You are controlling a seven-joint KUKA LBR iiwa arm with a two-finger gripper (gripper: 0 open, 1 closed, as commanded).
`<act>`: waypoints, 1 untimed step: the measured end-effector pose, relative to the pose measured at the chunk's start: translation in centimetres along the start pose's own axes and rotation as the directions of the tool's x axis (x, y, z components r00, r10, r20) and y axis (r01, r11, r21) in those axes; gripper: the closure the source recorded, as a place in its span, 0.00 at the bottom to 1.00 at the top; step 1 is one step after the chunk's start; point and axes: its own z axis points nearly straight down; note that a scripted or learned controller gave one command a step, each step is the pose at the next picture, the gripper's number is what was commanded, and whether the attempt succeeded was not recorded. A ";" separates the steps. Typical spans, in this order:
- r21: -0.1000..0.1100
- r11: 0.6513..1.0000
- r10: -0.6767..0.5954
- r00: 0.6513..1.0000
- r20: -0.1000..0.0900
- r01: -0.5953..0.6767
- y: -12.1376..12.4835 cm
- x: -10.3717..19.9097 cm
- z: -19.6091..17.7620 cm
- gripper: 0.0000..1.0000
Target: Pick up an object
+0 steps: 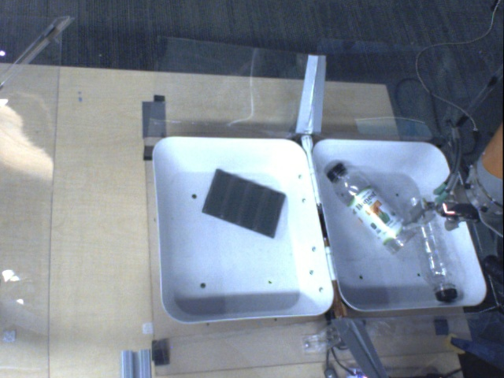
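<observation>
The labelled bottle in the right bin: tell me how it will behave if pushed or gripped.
The labelled bottle lies on its side, so a sideways push would probably roll it across the right bin. It looks clear and empty, so likely light and easy to knock away. Its smooth round plastic may slip or dent under a squeeze. A second clear bottle lies close by and could block it.

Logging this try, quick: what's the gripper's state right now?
Gripper: over the right bin beside two clear bottles; open or closed cannot be told.
</observation>
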 end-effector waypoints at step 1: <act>-0.005 0.998 0.056 0.998 0.000 -0.056 8.2 2.5 9.5 0.00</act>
